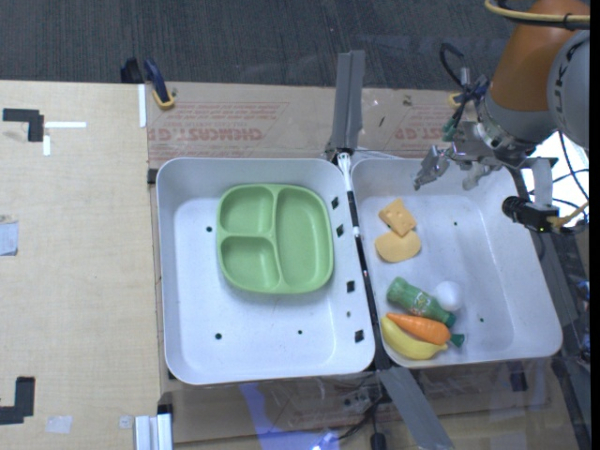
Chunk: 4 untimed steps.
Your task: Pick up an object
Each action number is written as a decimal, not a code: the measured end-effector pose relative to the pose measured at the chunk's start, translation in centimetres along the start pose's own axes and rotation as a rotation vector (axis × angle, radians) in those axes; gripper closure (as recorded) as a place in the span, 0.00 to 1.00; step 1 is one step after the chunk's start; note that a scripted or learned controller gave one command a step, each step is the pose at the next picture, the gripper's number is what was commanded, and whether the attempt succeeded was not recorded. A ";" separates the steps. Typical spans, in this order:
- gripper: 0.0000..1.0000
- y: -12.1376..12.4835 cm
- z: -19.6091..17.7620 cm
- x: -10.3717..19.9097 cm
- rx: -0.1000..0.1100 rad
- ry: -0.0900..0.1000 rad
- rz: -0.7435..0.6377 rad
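Note:
My gripper [452, 169] hangs over the far edge of the right bin [525, 279], its two fingers spread apart with nothing between them. In that bin lie a yellow cheese wedge [397, 217] and a pale orange flat piece [397, 247] near the left wall. Closer to the front are a green bottle [418, 300], a white ball [448, 294], an orange carrot [420, 326] and a yellow banana [411, 342]. All of these sit below and to the left of the gripper, well apart from it.
The left bin [187, 326] holds a green divided plate [276, 238]. A grey divider post [349, 101] rises between the bins at the back. Cardboard [244, 125] lies behind the bins, and cables hang by the arm at right.

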<state>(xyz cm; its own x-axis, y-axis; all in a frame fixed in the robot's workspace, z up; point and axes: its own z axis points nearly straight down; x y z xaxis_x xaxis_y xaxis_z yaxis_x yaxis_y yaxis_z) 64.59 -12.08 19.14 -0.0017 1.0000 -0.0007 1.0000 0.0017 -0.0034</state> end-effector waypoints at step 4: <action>0.00 -3.9 9.3 2.6 0.000 0.000 0.331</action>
<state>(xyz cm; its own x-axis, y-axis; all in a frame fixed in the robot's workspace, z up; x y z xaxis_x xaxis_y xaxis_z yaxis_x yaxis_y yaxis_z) 60.66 -9.50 9.84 0.3234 0.9463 -0.0021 0.9463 -0.3234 -0.0026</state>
